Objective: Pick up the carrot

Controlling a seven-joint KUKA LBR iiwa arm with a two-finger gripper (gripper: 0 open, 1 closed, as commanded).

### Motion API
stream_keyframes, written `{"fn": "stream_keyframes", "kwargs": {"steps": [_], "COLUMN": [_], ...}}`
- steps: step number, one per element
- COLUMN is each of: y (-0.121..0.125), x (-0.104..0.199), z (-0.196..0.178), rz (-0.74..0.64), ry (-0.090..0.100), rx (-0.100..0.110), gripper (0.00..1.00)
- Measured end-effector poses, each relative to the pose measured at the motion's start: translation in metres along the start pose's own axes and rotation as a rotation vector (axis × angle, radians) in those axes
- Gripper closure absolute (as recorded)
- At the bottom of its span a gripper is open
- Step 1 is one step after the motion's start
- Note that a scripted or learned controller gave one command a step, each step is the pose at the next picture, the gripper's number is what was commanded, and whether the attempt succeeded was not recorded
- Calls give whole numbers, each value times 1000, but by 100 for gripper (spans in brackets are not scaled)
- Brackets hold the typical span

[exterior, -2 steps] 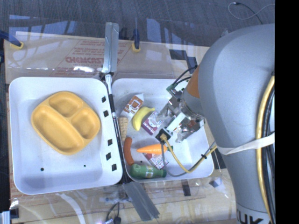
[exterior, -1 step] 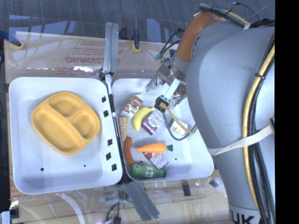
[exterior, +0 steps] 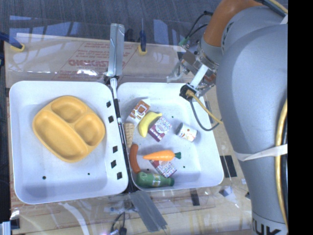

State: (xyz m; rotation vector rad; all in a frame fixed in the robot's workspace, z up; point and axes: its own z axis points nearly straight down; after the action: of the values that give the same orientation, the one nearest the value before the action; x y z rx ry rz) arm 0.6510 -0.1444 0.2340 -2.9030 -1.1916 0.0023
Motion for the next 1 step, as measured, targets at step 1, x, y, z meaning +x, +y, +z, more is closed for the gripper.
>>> {"fn": "stream_keyframes", "kwargs": {"steps": [1], "y": [-42], "x": [42], "z": [-6], "rz": [-160], "ry": [-4], "rx": [5], "gripper": [0]}}
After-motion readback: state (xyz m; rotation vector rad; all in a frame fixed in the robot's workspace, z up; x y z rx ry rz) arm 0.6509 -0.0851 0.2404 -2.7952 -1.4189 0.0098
